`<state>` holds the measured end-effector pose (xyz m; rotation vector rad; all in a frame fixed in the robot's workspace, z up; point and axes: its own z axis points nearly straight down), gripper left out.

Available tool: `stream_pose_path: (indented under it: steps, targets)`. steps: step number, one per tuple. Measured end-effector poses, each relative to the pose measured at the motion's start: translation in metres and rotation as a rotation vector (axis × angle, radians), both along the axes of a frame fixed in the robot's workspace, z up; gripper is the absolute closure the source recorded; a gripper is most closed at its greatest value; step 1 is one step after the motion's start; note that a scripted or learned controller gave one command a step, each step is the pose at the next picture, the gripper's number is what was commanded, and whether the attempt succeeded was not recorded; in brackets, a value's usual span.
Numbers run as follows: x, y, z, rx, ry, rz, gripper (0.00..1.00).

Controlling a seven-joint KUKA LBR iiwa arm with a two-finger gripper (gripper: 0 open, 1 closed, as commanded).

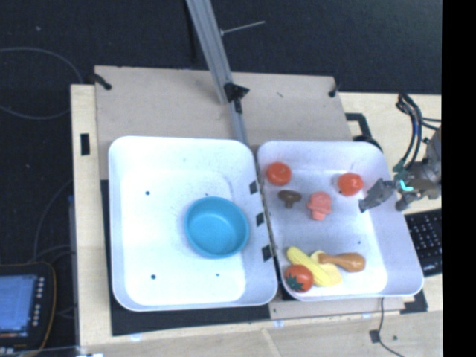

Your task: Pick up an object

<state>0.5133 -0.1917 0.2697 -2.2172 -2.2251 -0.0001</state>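
Bench w/ two white bins, hand [379,195] over right bin [372,149] edge, grip state unclear, nothing visibly held

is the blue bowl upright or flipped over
Upright: the blue bowl in the left bin shows its open hollow and rim facing up.

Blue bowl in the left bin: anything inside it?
The blue bowl sits alone in the left bin, and its visible interior shows plain blue with no object in it. Whatever lies under the bowl is covered. The toy foods are all in the right bin.
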Motion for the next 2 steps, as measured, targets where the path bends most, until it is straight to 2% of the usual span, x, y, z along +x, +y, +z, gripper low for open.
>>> stream_pose_path:
  steps: [1,2]
  targets:
    - [0.000,0.000,0.001,-0.001,-0.003,0.000,0.00]
    - [-0.004,-0.002,-0.063,-0.002,0.006,-0.003,0.00]
